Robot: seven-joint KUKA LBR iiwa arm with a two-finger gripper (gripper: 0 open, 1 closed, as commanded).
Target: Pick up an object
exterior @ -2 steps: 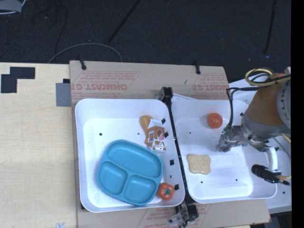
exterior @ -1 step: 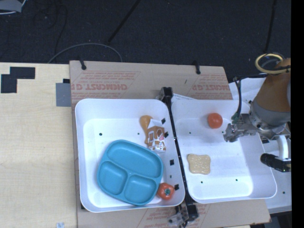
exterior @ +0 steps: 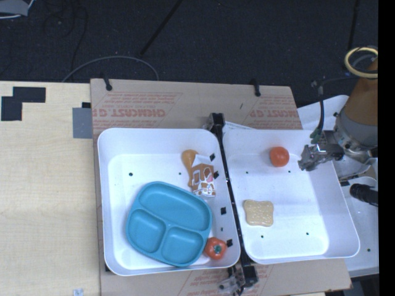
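In the right bin (exterior: 333, 239) lie a red-orange ball-like fruit (exterior: 279, 156) near the back and a flat beige toast-shaped piece (exterior: 258, 213) toward the front left. My gripper (exterior: 310, 158) hangs at that bin's right rim, just right of the red fruit, with nothing visibly between its fingers. The left bin (exterior: 114, 165) holds a blue divided plate (exterior: 168, 222), a small red tomato-like piece (exterior: 215, 248) at the plate's front corner, a brown drumstick-shaped piece (exterior: 189, 159) and a small patterned carton (exterior: 203, 180).
A black divider clamp (exterior: 217, 123) sits where the two bins meet at the back. Both bins rest on a cardboard sheet (exterior: 185, 103). The arm's grey body and orange band (exterior: 364, 97) stand over the right edge of the bench.
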